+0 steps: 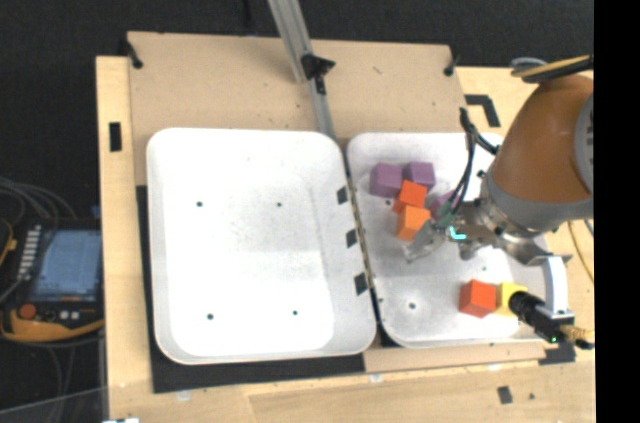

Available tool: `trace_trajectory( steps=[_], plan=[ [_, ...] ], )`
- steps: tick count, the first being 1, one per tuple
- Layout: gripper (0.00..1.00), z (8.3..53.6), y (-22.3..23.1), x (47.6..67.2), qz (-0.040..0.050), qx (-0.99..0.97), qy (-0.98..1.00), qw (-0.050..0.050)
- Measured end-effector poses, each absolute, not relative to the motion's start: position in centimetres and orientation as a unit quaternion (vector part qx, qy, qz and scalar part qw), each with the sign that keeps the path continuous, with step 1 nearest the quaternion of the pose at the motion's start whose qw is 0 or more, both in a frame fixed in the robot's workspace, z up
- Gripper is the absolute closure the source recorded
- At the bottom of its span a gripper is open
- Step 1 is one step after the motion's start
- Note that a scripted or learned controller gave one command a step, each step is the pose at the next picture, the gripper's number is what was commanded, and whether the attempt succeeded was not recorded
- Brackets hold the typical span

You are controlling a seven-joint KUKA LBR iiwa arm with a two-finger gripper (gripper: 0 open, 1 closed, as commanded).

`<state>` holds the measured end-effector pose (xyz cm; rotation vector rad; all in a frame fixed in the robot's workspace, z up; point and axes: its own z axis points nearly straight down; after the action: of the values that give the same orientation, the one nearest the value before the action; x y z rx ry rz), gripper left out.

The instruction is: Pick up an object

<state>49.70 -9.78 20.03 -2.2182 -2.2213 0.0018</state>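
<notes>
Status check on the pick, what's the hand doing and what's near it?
Hand low in the right bin, beside the orange blocks. Nothing seen between its fingers. Purple blocks crowd behind; another orange block sits apart, nearer the front.

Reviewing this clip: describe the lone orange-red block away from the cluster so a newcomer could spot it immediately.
Start at the right white bin, the one under the grey and orange arm. Look to its near right corner: the orange-red block sits there beside a yellow piece. Unlike the purple blocks and orange blocks clustered at the bin's far end, it lies apart from the pile.
</notes>
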Motion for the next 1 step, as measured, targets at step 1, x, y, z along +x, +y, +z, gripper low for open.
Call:
trace_trajectory(
  steps=[1],
  plan=[
    [0.0,20.15,-9.77,49.78,-0.0009,-0.708,-0.706,-0.001]
  ],
)
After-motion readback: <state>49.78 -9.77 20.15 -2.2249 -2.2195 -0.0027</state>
